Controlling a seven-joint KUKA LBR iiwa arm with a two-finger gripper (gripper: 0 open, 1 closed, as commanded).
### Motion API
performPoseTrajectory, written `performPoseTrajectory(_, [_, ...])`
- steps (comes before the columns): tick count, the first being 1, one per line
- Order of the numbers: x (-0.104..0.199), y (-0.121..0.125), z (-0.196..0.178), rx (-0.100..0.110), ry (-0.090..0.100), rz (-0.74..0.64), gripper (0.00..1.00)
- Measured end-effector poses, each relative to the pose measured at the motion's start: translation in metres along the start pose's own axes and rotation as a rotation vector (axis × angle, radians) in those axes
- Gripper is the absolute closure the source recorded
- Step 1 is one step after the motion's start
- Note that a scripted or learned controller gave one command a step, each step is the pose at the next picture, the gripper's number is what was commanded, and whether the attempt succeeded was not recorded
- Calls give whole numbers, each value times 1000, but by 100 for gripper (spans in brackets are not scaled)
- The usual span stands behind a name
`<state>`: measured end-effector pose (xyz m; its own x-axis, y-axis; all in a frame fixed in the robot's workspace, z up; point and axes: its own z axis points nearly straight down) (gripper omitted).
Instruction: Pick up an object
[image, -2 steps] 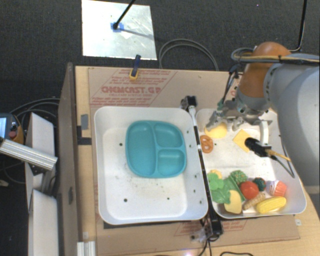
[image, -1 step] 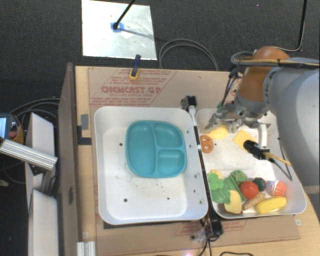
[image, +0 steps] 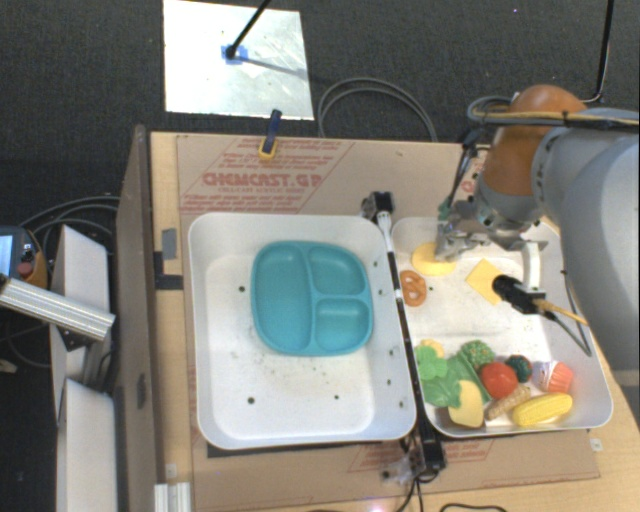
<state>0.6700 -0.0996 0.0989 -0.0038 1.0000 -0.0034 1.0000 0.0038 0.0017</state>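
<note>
Bench (image: 270, 175) seen from above, bearing two white bins side by side. The left bin (image: 228, 400) holds a teal divided plate (image: 310, 298), lying flat near its middle. The right bin (image: 470, 322) holds the loose objects. The arm (image: 590, 190) enters from the right, its orange band (image: 530, 140) above the far end of the right bin. The gripper (image: 452, 243) points down at that bin's far left corner; whether it is spread or pressed together cannot be told, and nothing can be seen pinched in it.

A yellow disc (image: 432, 264) lies flat on the bin floor directly at the gripper tip, partly covered by it; contact between the two cannot be judged. A yellow square (image: 483, 280) lies just to the right of the disc, apart from it. A pretzel (image: 413, 289) lies near the bin's left wall, just nearer the camera than the disc.

The remaining objects are heaped at the near end of the right bin, well apart from the gripper: lettuce (image: 435, 365), broccoli (image: 477, 353), a tomato (image: 499, 379), a corn cob (image: 541, 408) and a pale yellow piece (image: 466, 405) at the near wall, several touching one another
</note>
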Motion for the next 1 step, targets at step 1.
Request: performPoseTrajectory(1, [0,0,1,2,0,-2,0])
